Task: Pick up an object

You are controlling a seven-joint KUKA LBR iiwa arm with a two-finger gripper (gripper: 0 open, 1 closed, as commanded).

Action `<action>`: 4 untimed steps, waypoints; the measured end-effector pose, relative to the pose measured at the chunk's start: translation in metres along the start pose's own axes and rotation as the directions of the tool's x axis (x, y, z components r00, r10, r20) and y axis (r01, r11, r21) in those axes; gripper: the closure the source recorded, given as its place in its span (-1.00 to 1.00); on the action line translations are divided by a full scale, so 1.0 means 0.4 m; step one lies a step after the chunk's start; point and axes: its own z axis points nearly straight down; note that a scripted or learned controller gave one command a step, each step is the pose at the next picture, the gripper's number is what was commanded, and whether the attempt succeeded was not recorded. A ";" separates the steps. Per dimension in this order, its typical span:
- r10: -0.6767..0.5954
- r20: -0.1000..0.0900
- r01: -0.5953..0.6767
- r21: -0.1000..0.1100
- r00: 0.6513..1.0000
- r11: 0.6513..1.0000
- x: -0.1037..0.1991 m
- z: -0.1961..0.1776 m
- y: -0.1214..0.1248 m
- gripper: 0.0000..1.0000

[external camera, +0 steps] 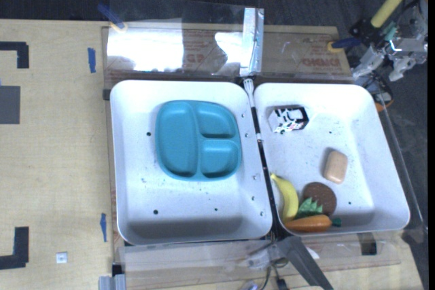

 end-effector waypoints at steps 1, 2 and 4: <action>-0.015 -0.003 0.015 0.010 1.000 1.000 0.044 0.403 0.003 -1.00; -0.049 0.001 0.049 -0.001 0.999 0.999 0.013 0.340 -0.093 -1.00; -0.148 0.005 0.148 -0.012 0.989 0.989 0.074 0.418 -0.251 1.00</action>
